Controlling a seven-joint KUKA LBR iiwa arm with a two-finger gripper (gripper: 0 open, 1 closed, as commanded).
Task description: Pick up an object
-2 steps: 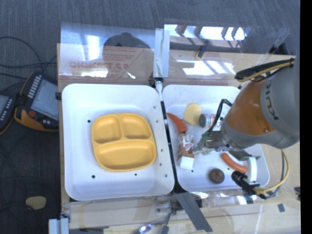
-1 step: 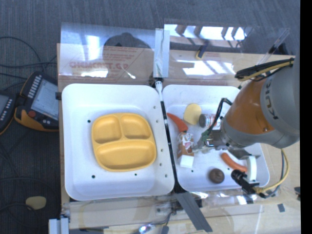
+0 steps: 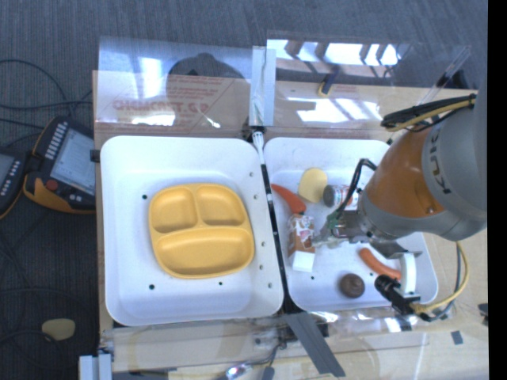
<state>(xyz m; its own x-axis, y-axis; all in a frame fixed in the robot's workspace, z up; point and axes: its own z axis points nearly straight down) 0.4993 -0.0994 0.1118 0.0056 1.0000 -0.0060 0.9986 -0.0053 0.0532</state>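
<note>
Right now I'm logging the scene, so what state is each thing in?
Yellow tray: lying flat in the left bin.
Yellow ball: loose in the right bin.
Orange carrot: lying by the divider.
Brown ball: resting on the floor.
Arm: reaching over the right bin.

Yellow 3-compartment tray (image 3: pixel 201 229) sits flat in left white bin (image 3: pixel 127 291), roughly centred. Orange-and-grey teach pendant (image 3: pixel 63 167) lies on dark carpet (image 3: pixel 158 6) left of bench, cables (image 3: pixel 32 70) trailing above it. Clear plastic panels (image 3: pixel 333 77) stand behind both bins w/ window glare. Small tan blob (image 3: pixel 58 328) on floor, lower left.
</note>
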